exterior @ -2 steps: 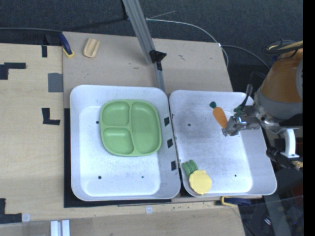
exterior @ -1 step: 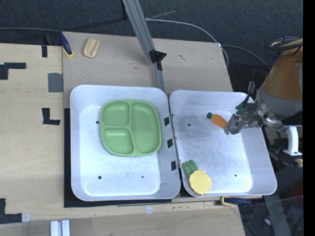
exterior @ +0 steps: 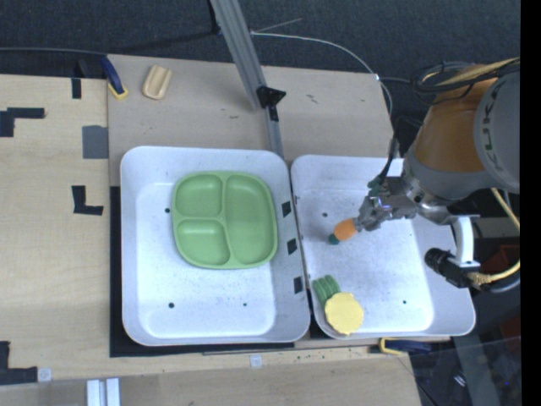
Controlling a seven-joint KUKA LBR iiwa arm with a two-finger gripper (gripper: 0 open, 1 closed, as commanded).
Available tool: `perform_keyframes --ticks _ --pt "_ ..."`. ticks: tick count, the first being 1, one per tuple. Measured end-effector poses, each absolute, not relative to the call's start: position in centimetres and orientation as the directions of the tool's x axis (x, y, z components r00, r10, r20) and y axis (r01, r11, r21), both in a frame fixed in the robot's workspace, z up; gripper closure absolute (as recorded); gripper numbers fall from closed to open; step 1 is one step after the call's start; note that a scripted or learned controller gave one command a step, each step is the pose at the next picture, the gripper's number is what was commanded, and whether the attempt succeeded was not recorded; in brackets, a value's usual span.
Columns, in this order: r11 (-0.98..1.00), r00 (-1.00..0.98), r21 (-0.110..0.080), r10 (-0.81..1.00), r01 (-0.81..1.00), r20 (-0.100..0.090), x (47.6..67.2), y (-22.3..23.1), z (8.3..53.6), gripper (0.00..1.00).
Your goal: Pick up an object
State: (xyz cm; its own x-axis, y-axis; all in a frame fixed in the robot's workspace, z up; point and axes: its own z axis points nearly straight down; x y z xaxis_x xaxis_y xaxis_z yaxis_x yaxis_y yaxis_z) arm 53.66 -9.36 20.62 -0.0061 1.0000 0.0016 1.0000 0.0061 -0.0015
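The grey arm with its orange band [exterior: 452,138] reaches in from the right, over the right-hand white bin [exterior: 397,307]. Its jaws [exterior: 372,216] sit low above that bin's upper middle, pointing down and to the left. Just beside their tip lies a small orange object with a green end [exterior: 343,230], shaped like a toy carrot, resting on the bin floor. It appears to touch or nearly touch the tip, but the view does not show it between the fingers. Whether the jaws are open or closed cannot be told from this angle, since the wrist body and its dark fittings cover them.

At the lower left corner of the same bin lies a yellow round object [exterior: 344,313] with a green ridged piece [exterior: 326,288] touching its upper edge; both are well apart from the carrot.

The left-hand white bin [exterior: 144,311] holds a light green divided plate [exterior: 225,219] with three compartments, lying flat in the bin's upper half.

On the wooden surface [exterior: 51,252] beyond the bins, a small tan object [exterior: 156,82] lies near the far left, just beside a blue and yellow clip [exterior: 113,76]. A grey metal pole [exterior: 241,41] slants down toward the gap between the bins.
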Motion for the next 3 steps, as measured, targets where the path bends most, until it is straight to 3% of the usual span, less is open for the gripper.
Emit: perform_keyframes --ticks 2,3 --pt "0.008 -0.008 -0.003 1.000 1.000 0.002 53.9 1.1 19.8 1.00" --pt "0.008 -0.008 0.000 1.000 1.000 0.002 53.6 6.3 21.9 1.00"
